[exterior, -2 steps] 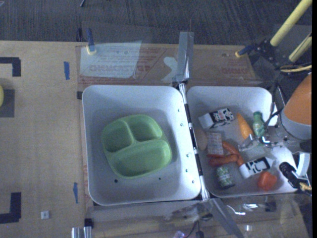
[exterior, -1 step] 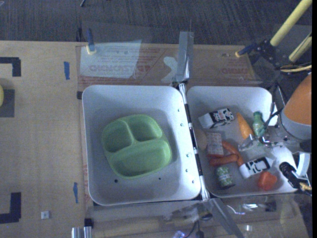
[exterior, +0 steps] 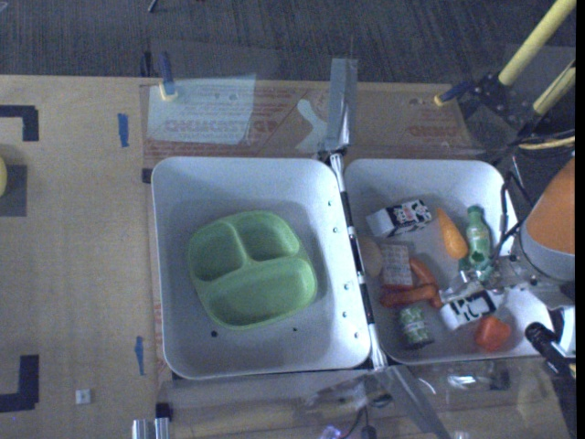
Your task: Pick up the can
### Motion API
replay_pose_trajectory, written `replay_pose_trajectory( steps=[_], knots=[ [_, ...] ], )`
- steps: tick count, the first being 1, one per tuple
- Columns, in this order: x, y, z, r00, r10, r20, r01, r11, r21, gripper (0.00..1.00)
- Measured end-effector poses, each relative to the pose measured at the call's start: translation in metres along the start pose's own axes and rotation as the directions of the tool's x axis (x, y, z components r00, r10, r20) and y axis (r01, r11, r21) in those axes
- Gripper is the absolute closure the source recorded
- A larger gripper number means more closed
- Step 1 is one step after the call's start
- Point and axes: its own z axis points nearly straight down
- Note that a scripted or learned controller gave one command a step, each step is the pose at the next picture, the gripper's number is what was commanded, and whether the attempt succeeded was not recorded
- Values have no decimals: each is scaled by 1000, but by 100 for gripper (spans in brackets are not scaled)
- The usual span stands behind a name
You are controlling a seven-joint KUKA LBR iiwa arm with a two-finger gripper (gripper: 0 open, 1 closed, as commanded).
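Observation:
The can (exterior: 415, 326) is small, with a dark green label, and sits near the front edge of the right bin (exterior: 370, 179), just below a red pepper-like item (exterior: 413, 294). My gripper (exterior: 477, 282) reaches in from the right and hovers low over a white carton with dark markings (exterior: 466, 309). It is to the right of the can and a little farther back, apart from it. Nothing of the can is between the gripper's parts.
The right bin also holds a black-and-white milk carton (exterior: 400, 218), an orange carrot (exterior: 452, 236), a green bottle (exterior: 476, 234), a small packet (exterior: 396, 265) and a red tomato (exterior: 494, 334). A green divided plate (exterior: 252, 269) lies in the left bin (exterior: 174, 190).

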Motion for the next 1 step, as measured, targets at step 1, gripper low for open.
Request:
replay_pose_trajectory(
  steps=[1],
  knots=[
    [-1, 0, -10, 1000, 2, 2, -2, 1000, -3, 100]
  ],
)
